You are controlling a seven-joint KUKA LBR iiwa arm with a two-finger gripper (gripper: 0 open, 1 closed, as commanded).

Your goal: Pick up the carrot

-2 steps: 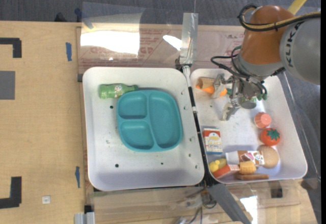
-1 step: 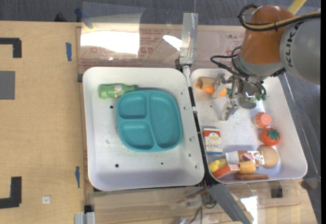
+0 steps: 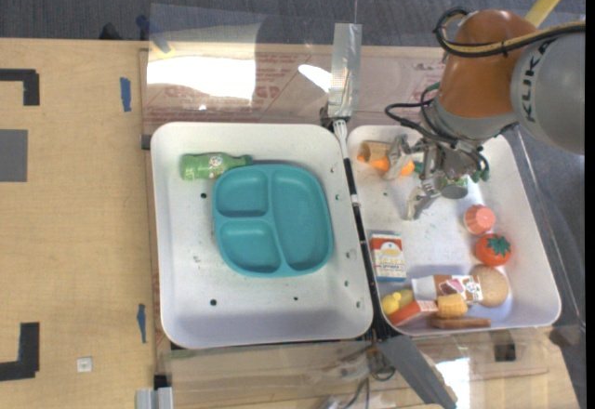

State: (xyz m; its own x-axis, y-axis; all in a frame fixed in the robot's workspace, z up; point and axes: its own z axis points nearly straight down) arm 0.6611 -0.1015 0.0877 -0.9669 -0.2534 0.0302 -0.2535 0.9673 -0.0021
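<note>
Cardboard-brown worktop (image 3: 65, 240) fills the left of the scene, marked with black tape corners. Next comes the left bin (image 3: 177, 305), which carries a green bottle (image 3: 214, 164) lying on its side along the far edge and a teal divided plate (image 3: 273, 217) just in front of it, the two nearly touching.

Across the shared rim, the right bin (image 3: 535, 291) holds the clutter. At its far left corner lies the carrot (image 3: 383, 159), a short orange piece with a pale cut end, its long axis running roughly left to right along the bin's back wall. Nearer the front sit a small red-and-white carton (image 3: 388, 256), a yellow and red heap of toy food (image 3: 402, 305), a corn piece (image 3: 451, 306) and a bun-like item (image 3: 490, 286); a pinkish round piece (image 3: 479, 218) and a tomato (image 3: 493, 249) rest further right.

The gripper (image 3: 429, 193) hangs just right of the carrot and slightly toward the front, under the orange wrist band. Whether its fingers are parted or closed I cannot tell; nothing is visibly held. By my reading, the coming move must carry it leftward and a little toward the back wall, closing across the carrot's short width.
</note>
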